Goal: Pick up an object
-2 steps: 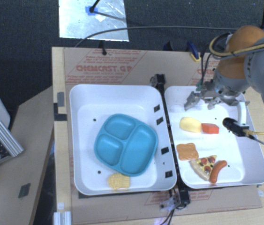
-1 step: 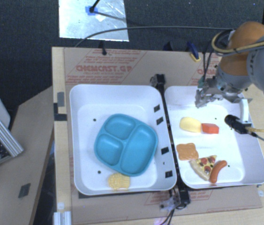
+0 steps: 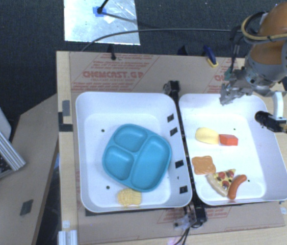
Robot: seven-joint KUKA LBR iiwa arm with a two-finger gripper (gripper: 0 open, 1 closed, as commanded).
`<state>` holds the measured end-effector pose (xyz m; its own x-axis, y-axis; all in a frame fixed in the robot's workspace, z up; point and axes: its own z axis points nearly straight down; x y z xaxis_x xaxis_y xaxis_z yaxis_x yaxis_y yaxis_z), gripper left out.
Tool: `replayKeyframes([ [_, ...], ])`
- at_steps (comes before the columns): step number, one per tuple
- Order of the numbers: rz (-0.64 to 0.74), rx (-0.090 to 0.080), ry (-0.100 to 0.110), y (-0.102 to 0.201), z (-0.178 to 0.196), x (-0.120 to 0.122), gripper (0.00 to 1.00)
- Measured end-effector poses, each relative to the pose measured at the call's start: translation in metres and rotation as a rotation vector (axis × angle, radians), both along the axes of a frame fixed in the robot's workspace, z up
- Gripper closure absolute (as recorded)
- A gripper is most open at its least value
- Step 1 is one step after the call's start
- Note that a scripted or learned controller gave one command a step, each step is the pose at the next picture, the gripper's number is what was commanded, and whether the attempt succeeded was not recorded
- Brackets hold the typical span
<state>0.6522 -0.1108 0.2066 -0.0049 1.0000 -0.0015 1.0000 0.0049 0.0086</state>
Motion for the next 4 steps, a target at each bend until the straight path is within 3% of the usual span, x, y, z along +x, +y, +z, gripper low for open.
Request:
replayKeyframes([
  [1, 0.001, 0.000, 0.000, -0.003, 0.059, 0.011, 1.00],
  [2, 0.002, 0.001, 0.004, -0.003, 0.086, 0.012, 1.00],
  [4, 0.005, 0.003, 0.008, 0.105, 0.054, 0.013, 1.00],
])
